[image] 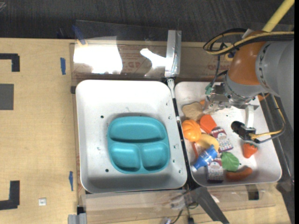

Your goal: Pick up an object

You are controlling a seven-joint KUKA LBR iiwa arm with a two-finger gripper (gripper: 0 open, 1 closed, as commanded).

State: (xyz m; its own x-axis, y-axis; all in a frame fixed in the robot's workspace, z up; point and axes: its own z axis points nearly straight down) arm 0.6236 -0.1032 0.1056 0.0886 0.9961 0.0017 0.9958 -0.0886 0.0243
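Brown cardboard covers the bench (37, 139) around two white bins. We see the left bin (93, 101) holding a teal divided tray (138, 143) near its middle, with free white floor on all sides of it. We find the right bin (268, 164) crowded: a beige piece (191, 110), an orange fruit (191, 129), an orange block (208, 123), a blue bottle (205, 158), a green toy (230, 161), and a red pepper (250, 149) near the right wall. Some open floor remains along that bin's far edge and its near right corner. We see the gripper (216, 101) low over the far left part of this bin, just beside the beige piece. Whether its jaws are spread or pressed together we cannot tell.
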